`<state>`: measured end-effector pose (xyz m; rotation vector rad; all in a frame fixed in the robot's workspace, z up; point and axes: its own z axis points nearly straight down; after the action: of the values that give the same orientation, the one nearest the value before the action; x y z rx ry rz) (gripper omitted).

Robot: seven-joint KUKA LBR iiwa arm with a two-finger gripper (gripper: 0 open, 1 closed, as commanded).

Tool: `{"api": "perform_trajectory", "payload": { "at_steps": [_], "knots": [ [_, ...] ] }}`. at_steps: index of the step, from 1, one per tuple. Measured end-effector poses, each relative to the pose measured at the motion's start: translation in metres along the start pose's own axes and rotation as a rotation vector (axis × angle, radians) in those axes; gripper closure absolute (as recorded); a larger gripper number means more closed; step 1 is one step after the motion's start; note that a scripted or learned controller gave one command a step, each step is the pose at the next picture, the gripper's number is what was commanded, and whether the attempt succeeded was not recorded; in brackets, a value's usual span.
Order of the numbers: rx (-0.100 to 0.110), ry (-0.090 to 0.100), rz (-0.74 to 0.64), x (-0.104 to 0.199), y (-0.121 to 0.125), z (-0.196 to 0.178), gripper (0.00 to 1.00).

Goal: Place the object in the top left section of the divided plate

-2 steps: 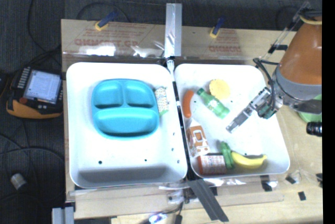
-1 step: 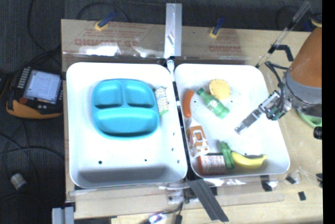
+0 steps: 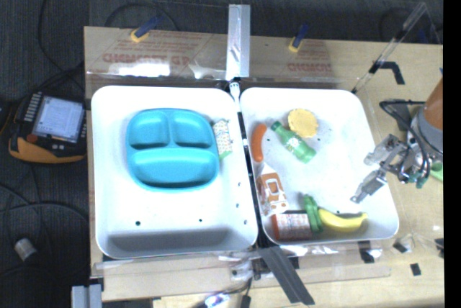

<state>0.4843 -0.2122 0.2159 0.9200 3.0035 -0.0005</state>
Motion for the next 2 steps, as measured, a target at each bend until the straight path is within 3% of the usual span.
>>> {"api": "perform_trajectory", "payload": {
  "at_steps": [1, 2],
  "knots": [
    [0.001, 0.0, -0.169, -0.006, -0.01, 0.024, 0.0],
    [-0.003, 0.002, -0.112, 0.043, 0.063, 0.077, 0.0]
  ]
}}
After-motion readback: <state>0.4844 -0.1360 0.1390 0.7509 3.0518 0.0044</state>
